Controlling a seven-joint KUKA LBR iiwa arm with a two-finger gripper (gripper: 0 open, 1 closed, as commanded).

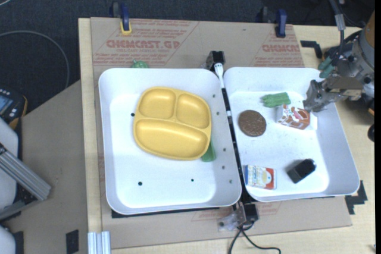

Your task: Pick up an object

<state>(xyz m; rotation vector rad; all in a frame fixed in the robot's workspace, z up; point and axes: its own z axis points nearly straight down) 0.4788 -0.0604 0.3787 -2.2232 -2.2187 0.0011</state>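
I see both white bins (119, 128) as smooth, slightly glossy plastic. The yellow divided tray (172, 123) looks like moulded plastic with a soft sheen. The brown disc (252, 123) reads matt and rough, the black block (301, 170) dull. The board (190, 38) beneath looks like paper-faced sheet, printed red.

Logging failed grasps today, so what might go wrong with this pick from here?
The gripper sits by the right bin's far wall, so it may clip the rim. The red-and-white packet and green object lie close together; a grab there may nudge one or catch both.
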